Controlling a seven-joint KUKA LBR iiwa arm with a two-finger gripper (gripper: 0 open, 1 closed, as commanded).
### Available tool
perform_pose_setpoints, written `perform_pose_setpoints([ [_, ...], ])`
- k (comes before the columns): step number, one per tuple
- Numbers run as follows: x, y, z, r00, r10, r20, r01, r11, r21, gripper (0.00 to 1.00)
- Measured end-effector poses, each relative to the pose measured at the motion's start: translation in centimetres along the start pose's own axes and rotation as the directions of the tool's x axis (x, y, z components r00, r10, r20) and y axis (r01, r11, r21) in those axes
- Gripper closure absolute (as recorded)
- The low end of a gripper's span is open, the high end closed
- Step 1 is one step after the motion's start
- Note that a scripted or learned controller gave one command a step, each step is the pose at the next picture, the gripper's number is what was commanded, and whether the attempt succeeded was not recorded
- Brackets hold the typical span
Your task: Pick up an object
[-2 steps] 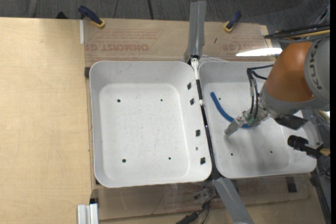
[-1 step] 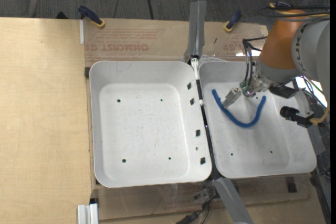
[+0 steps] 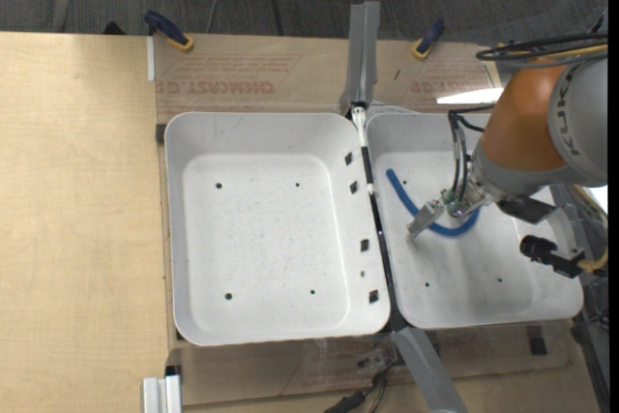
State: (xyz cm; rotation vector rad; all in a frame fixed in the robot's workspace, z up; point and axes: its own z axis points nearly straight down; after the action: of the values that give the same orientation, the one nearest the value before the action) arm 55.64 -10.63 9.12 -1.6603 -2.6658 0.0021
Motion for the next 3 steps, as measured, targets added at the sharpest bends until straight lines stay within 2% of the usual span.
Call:
perform_pose_setpoints([
  [1, -3.2, 4.1, -0.2, 0.942, 0.335, 0.002, -0.335, 0.942, 0.001, 0.0],
  [2, 1.0, -0.2, 0.0, 0.942, 0.336, 0.0, -0.336, 0.942, 0.001, 0.0],
  [3, -1.2, 4.7, -0.1, 0.947, 0.32, 0.001, -0.32, 0.947, -0.001, 0.0],
])
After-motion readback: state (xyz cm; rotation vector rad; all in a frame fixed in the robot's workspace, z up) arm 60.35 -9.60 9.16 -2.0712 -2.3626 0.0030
